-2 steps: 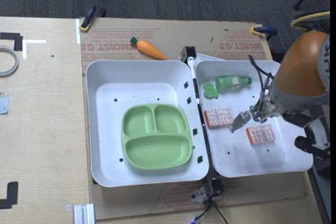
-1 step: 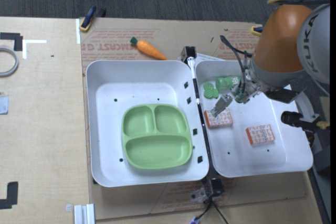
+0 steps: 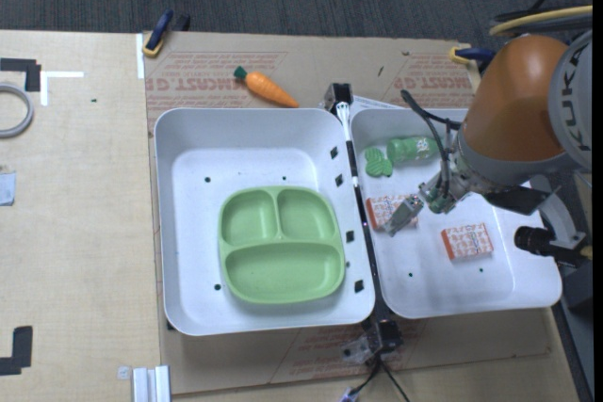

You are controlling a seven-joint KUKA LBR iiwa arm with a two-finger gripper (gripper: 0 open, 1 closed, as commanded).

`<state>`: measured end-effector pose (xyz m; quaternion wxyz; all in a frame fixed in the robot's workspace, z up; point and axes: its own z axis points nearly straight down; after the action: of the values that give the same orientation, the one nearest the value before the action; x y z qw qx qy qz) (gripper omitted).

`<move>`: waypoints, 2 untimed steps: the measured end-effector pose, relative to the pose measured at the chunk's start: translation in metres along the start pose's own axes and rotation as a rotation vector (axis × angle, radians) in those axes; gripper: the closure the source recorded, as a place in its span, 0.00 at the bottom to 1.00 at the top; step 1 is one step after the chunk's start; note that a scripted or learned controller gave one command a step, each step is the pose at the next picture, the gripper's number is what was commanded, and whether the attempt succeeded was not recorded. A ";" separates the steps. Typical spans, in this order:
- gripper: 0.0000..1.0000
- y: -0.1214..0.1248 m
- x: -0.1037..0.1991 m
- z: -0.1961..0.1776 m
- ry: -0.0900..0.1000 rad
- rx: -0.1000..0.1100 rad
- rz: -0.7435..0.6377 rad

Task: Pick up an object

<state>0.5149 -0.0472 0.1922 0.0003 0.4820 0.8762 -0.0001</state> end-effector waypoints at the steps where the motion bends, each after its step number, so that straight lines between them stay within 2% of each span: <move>1: 0.00 0.036 -0.071 0.000 -0.001 -0.001 0.009; 2: 0.00 -0.049 -0.033 0.044 0.000 0.000 0.104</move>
<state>0.4917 -0.1015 0.1484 0.0003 0.5270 0.8498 0.0000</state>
